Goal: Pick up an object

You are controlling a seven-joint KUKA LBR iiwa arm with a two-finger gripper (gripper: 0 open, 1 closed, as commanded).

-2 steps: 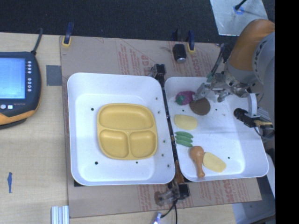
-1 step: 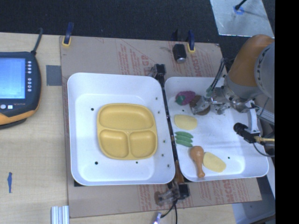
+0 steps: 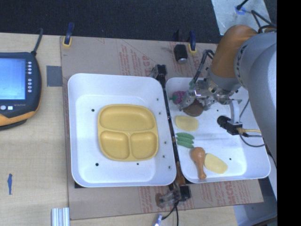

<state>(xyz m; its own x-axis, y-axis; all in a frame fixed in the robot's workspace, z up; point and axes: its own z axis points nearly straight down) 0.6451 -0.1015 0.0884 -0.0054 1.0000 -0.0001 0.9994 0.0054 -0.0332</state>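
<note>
1. Hand [image 3: 201, 98] sits low at the far left of the right bin [image 3: 256, 173], over a brown round item [image 3: 193, 109]; grip state cannot be told.
2. The item looks like a light, rigid, smooth toy; judged best pinched across its middle.

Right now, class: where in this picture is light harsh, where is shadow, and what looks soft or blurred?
Camera view: the left bin is bright, nearly washed out at its rim; the arm shades the right bin near the gripper; the arm looks soft at the frame edge; the yellow tray is evenly lit.
</note>
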